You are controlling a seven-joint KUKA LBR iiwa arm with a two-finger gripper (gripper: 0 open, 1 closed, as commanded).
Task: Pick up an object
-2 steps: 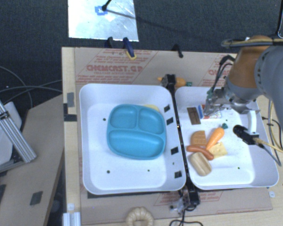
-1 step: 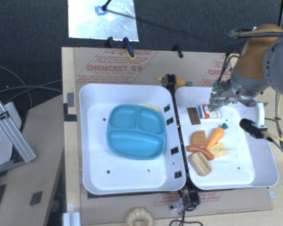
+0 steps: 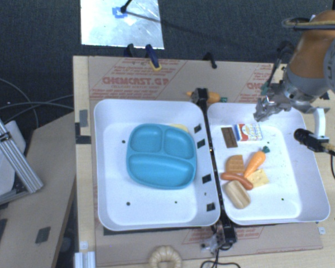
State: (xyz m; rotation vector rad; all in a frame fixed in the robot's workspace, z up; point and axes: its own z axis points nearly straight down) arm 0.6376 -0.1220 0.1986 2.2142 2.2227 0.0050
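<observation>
- The end effector (image 3: 263,111) hangs above the far rim of the right bin (image 3: 301,205), carried by the grey arm (image 3: 315,54) with its orange band; nothing shows between its tips, and whether it is open or closed I cannot tell at this angle.
- Candidate objects lie clustered in the right bin: a small red-and-white carton (image 3: 249,132) just below the end effector, a brown bar (image 3: 229,137) beside it, then a toy carrot (image 3: 255,162), a toast slice (image 3: 234,163), a sausage (image 3: 236,178), a cheese wedge (image 3: 260,178) and a bread roll (image 3: 238,195) packed close together, several touching.
- The left bin (image 3: 114,205) holds a blue divided plate (image 3: 161,155), with something pale yellow at its far edge.
- Both bins rest on a worktop (image 3: 145,77).
- Judged step: approach, before any grasp; no object is lifted.
- The next move likely calls for a descent onto 1 item. The carton is nearest and stands apart from the crowded pile, so it looks the cleaner target; the packed foods risk a pinch on 2 things at once.
</observation>
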